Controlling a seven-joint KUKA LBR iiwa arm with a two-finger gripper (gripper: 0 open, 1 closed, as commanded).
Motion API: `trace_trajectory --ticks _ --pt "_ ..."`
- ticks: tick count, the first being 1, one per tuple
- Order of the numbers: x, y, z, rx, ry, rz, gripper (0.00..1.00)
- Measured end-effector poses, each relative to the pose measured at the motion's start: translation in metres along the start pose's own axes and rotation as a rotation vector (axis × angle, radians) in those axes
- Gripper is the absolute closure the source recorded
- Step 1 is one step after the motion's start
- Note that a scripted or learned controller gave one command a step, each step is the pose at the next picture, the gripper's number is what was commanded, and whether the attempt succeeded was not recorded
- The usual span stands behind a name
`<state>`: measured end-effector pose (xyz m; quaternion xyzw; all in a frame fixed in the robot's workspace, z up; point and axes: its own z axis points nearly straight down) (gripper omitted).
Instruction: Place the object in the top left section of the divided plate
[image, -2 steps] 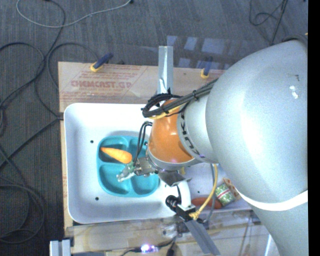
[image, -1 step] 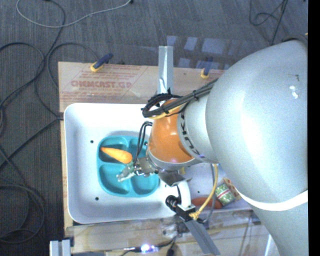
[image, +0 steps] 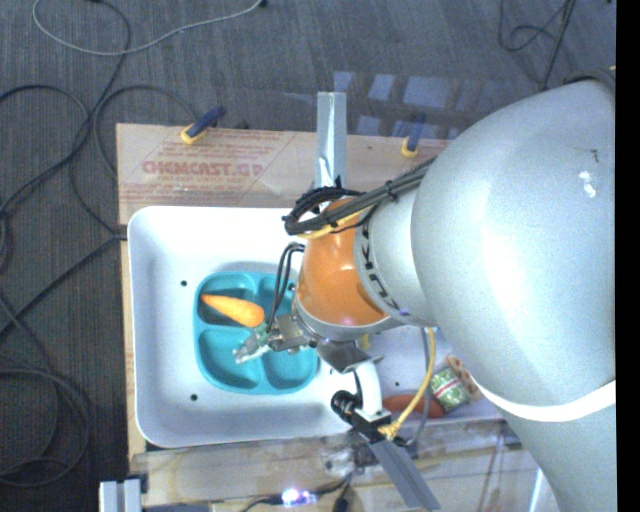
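From my remote station, the left-hand shallow white plastic bin (image: 165, 400) sits on a brown cardboard-covered bench (image: 200, 165), with dark carpet and loose black cables beyond it. Inside the bin lies a teal plastic divided plate (image: 225, 365), and an orange carrot-shaped toy (image: 232, 309) rests in the plate's upper left section, lying crosswise with its thicker end toward the plate's middle. Just right of and below the carrot, the metal two-finger gripper (image: 252, 347) hangs over the plate's central divider; its silvery tips point left and down, close to the carrot's end but apart from it as far as I can see, and I cannot tell whether the tips are spread or together from this angle. Behind the gripper comes the orange band (image: 335, 285) of the wrist, wrapped with black cable, and then the bulky grey arm (image: 520, 250) filling the right side. Lower right, beneath the arm, a small green-and-red packet-like item (image: 452, 390) and a red object (image: 405, 404) lie in the second bin.
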<state>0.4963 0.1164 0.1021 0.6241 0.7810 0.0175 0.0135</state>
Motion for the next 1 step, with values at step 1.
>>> trace_trajectory --ticks 1 --pt "-0.0449 -0.0197 -0.0816 0.047 0.001 -0.131 0.00"
